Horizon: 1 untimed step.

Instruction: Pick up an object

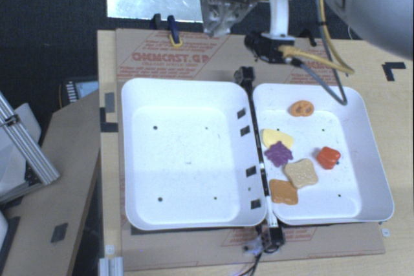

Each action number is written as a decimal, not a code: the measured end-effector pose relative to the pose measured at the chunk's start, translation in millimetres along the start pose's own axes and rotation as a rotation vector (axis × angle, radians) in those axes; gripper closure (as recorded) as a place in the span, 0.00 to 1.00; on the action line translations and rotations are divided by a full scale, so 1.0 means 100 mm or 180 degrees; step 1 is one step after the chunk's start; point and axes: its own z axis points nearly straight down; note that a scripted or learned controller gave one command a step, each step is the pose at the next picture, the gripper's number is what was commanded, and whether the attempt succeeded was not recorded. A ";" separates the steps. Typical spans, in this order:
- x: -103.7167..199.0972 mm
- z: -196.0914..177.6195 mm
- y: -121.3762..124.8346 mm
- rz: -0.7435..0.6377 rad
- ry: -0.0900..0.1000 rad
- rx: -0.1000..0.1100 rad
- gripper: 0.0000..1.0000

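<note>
The right bin [362, 139] holds several small toy foods: an orange pretzel [301, 108], a yellow piece [276, 138], a purple cluster [279, 153], a red pepper [328, 157], a tan toast slice [301, 173] and an orange-brown piece [283, 192]. My gripper [218, 21] hangs high above the bench, beyond the far edge of the left bin [139, 139], well away from the toys. I see nothing between its fingers.
The two white bins sit side by side on a brown board [162, 58], joined by a black hinge strip [249, 132]. Blue and yellow clamps [173, 32] stand at the board's far edge. Cables [323, 64] trail over the right bin's far rim.
</note>
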 end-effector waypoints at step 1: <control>-0.47 0.55 -0.63 0.0005 -0.0023 0.0071 1.00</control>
